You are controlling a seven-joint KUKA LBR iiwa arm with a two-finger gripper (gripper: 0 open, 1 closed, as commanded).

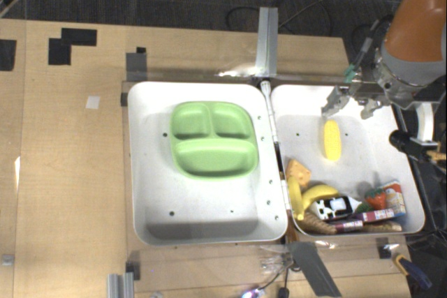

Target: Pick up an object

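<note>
End effector [351, 105] open, empty, above corn cob [332, 139]

Just below the grey gripper [351, 102] lies a yellow corn cob [332, 139]. Further below sit a yellow banana [311, 195] and a black-and-white patched toy [334, 206]. Far left, a pale green divided plate [212, 138].

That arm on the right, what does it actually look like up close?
The arm is a thick, rounded grey tube with a broad orange band above the wrist. It narrows to a metal end effector with two thin grey prongs and a small green-blue part on its side. Dark cables trail nearby.
</note>
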